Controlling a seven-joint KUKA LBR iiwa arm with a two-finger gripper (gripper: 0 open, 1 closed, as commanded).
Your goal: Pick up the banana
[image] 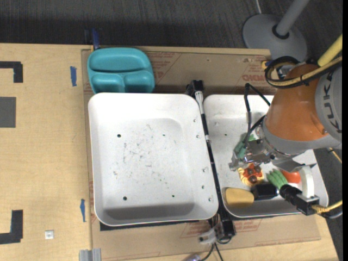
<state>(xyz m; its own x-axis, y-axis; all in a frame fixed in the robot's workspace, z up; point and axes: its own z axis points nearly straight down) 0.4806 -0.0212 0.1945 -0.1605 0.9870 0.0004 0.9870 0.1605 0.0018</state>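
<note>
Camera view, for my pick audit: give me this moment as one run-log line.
arm: over right bin | gripper: low among toys, fingers unclear | banana: lying at front wall, not held | left bin: no toys

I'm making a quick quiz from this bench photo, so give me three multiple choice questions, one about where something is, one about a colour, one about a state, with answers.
1. In which bin do the small objects lie?
A. the bin on the camera view's left
B. the bin on its right
C. both bins

2. What colour is the divided tray beyond the bins?
A. red
B. teal
C. black

3. Where is the end effector?
A. over the right bin, above the objects
B. over the left bin
C. beyond the bench, above the floor

Answers:
1 B, the yellow piece and the other items sit in the right bin.
2 B, the tray is teal.
3 A, the end effector sits low over the right bin, close above the objects; the left bin lies apart from it.
</note>
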